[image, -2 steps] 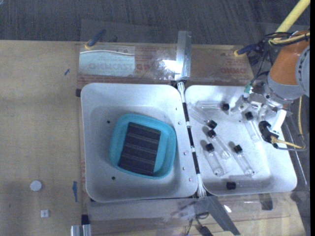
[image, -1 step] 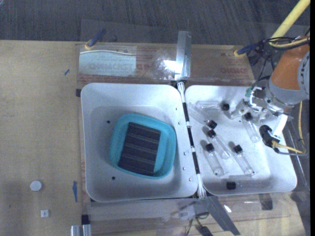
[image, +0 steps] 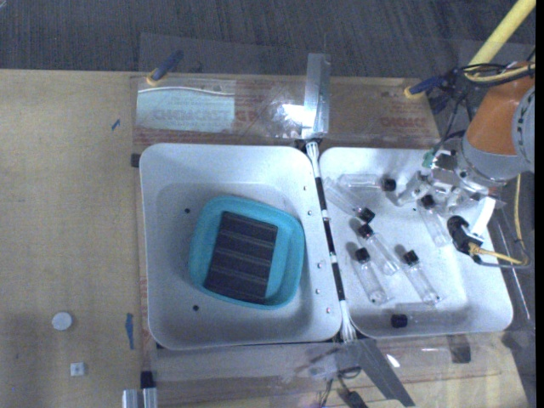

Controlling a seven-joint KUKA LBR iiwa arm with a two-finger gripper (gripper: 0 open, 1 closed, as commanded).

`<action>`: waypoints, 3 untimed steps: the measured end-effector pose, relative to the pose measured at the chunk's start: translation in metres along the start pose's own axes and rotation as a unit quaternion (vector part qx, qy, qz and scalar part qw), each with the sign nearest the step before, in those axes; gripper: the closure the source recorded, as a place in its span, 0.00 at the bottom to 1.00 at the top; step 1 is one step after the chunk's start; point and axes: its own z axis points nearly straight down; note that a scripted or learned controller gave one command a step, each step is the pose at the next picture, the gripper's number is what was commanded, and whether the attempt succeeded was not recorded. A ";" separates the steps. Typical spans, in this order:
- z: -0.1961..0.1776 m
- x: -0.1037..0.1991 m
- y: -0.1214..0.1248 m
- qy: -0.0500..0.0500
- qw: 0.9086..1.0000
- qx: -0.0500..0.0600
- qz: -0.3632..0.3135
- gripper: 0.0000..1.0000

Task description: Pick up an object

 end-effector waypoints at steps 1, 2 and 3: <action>0.001 0.001 0.003 -0.001 1.000 0.001 -0.015 0.00; 0.001 0.001 0.000 -0.002 1.000 0.000 -0.025 0.00; 0.001 0.001 0.008 0.001 1.000 0.002 -0.031 0.00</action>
